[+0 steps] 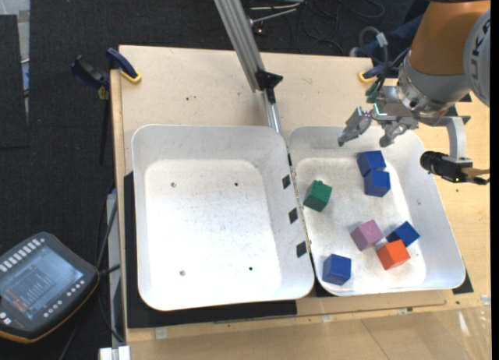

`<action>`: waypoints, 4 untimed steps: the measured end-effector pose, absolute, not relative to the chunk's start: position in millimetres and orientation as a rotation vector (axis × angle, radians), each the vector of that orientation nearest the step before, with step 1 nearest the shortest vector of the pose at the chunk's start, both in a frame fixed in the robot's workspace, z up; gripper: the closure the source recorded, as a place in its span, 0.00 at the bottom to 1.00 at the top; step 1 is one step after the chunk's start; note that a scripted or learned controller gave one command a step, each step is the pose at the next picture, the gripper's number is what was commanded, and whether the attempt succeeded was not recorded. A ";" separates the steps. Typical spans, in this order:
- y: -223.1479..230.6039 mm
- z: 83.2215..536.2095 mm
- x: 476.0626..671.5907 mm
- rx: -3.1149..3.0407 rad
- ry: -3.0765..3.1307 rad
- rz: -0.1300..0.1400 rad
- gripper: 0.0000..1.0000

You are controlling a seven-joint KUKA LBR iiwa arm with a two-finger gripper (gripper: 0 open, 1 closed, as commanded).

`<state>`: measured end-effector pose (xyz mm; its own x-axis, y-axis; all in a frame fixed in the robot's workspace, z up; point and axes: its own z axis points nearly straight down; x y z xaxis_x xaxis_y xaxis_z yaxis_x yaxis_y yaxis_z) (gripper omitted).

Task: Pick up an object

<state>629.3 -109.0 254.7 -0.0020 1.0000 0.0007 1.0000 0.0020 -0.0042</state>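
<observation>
Six small blocks on offer as candidates, all lying in the right bin (437, 218): two dark blue blocks (373, 172) touching one another near the bin's far right part, a green block (317, 195) just beside the divider between the bins, a purple block (366, 234) toward the near side, a blue block (405, 234) and an orange block (393, 254) touching at the near right, and another blue block (337, 268) close to the near rim. None lifted; every block resting flat on the bin floor. Task judged at its opening stage: approach under way, no grasp made, descent, closing and lift all left to do. Gripper (373, 125) hovering above the far end of the right bin, just beyond the two dark blue blocks and apart from them. Fingers spread fairly wide, one prong reaching out toward the left, nothing between them. Arm (448, 31) entering from the right, orange band above a grey wrist, wrist tilted downward and leftward toward the bin. Nearest likely target, by position alone: the dark blue pair. Left bin (156, 148) alongside, touching the right bin at the divider. Both bins carried on a pale counter (195, 78). Teach pendant (39, 284) on the floor at near left, well apart from the work.
</observation>
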 end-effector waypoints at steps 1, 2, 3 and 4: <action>-109.2 257.1 630.0 -2.219 -2.224 0.000 0.00; -107.5 213.9 628.2 -2.220 -2.219 0.005 0.00; -108.5 151.5 633.3 -2.219 -2.218 0.006 0.00; -107.9 97.5 632.0 -2.219 -2.218 0.006 0.00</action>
<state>632.0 -107.9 97.5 0.0007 1.0000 0.0002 1.0000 -0.0007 -0.0057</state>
